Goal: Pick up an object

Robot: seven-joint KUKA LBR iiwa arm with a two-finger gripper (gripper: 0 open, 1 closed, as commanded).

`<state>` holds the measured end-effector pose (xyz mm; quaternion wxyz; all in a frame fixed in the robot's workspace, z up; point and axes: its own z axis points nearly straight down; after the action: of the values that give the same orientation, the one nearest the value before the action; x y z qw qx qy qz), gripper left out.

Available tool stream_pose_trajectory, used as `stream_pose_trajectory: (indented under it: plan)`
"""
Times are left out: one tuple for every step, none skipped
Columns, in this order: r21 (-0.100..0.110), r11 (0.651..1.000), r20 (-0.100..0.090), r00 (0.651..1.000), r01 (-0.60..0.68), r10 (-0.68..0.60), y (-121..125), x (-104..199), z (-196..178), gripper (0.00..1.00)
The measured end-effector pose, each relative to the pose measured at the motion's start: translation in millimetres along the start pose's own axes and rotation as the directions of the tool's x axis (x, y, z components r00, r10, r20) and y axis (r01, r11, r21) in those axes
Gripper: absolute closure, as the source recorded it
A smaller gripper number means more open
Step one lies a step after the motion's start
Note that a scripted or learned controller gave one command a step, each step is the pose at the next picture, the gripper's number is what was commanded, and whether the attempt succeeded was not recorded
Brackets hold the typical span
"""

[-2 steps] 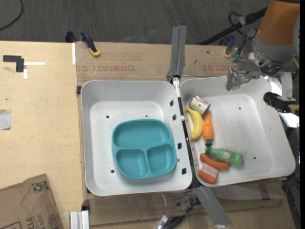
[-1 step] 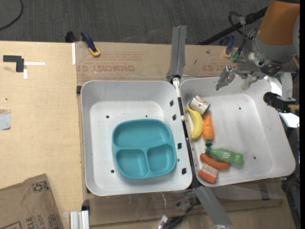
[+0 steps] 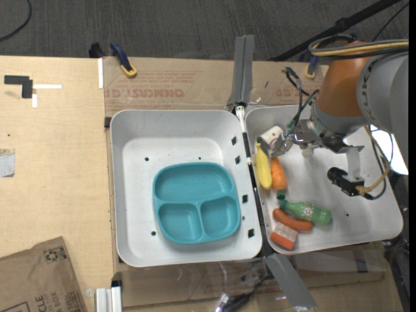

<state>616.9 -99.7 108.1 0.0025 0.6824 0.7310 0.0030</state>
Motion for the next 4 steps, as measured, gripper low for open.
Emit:
stream_pose_trajectory:
  plan:
    - [-0.021,0.998,0.006,0.998,0.064,-0.064,-35.1,-5.3,3.8,0.00]
    - [-0.020,0.949,-0.002,0.949,-0.315,0.315,-72.8,8.2,4.9,0.00]
    - [-0.017,0.947,0.000,0.947,-0.321,0.321,-73.9,5.4,-3.4,1.00]
    - [0.008,0.898,0.006,0.898,-0.439,0.439,-4.0,53.4,-83.4,1.00]
